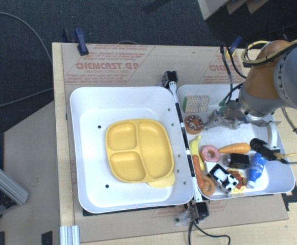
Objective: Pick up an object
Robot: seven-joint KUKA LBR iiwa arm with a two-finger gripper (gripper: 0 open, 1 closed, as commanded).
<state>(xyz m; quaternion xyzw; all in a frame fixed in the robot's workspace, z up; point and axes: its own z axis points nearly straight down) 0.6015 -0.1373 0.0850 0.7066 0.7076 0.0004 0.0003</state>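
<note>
A plain yellow three-compartment plastic tray (139, 151) lies in the glossy white left bin (82, 137). Along the white right bin's (283, 180) left edge: a chocolate-brown sprinkled doughnut (193, 123), a yellow banana (195, 147), a pink-iced doughnut (209, 153). Nearby, an orange carrot (234, 148), a blue bottle (256, 168), a black-and-white patched toy (224, 177).

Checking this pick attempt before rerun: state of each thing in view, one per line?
gripper: low in right bin, fingers unclear, nothing seen held
yellow divided plate: flat in left bin, upright, compartments bare
chocolate donut: lying flat by the divider
pink donut: lying flat
carrot: on its side
blue bottle: lying down
banana: lying along the divider
</note>
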